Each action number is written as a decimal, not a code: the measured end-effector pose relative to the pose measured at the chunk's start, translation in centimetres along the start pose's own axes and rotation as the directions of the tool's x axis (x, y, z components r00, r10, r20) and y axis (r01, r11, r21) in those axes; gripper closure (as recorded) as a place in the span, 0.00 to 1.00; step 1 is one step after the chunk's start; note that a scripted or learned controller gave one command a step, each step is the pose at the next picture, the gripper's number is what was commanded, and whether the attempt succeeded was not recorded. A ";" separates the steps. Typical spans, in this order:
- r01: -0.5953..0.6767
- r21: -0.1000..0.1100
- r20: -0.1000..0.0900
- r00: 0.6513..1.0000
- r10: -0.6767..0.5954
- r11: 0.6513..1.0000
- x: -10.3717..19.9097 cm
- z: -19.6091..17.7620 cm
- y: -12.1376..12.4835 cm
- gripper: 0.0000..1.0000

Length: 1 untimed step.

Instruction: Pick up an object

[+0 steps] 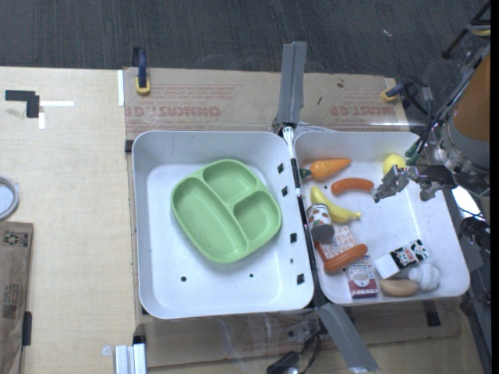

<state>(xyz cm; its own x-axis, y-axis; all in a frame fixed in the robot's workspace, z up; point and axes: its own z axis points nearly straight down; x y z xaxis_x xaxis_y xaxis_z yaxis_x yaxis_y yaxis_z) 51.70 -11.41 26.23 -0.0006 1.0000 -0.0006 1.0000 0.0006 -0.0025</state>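
Note:
The right bin (451, 232) holds several toy foods. An orange carrot (329, 166), an orange-red sausage (352, 185) and a yellow lemon (394, 163) lie at its far end. A banana (334, 207) and a small can (320, 223) sit by the left wall. My gripper (407, 187) hangs over the far right part of this bin, just below the lemon and right of the orange-red sausage. It is open, with nothing between its fingers.
Near the right bin's front lie a red sausage (344, 258), a small red box (361, 279), a black-and-white block (408, 255), a white ball (425, 273) and a tan bread piece (399, 287). A green divided plate (226, 209) lies in the left bin (156, 287).

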 end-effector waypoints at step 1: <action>-0.027 0.001 0.000 1.000 0.027 1.000 -0.4 9.6 6.8 0.00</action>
<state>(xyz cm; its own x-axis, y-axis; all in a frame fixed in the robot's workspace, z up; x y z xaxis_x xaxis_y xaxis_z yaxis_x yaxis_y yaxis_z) 58.46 -11.85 16.62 0.0269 0.9996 -0.0005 0.9996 -0.0269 -0.0033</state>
